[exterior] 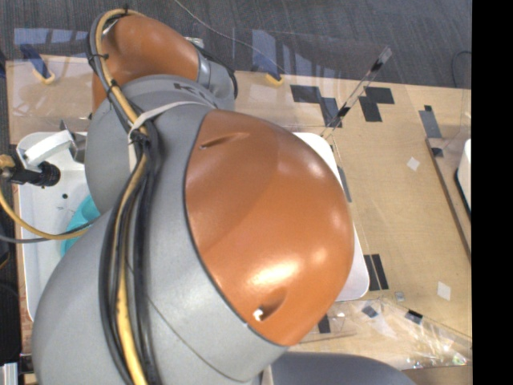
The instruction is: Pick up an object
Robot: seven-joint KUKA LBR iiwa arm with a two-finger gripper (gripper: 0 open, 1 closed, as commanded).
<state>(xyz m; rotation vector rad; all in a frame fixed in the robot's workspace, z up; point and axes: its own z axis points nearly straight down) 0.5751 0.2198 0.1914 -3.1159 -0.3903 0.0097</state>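
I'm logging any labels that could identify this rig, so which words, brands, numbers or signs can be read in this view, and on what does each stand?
None can be read.
The arm shows plain orange and grey shells with no lettering.
The black marks on the bench are tape shapes, not letters or digits.
The visible part of the white bin at the left bears no print, nor does the turquoise object in it.
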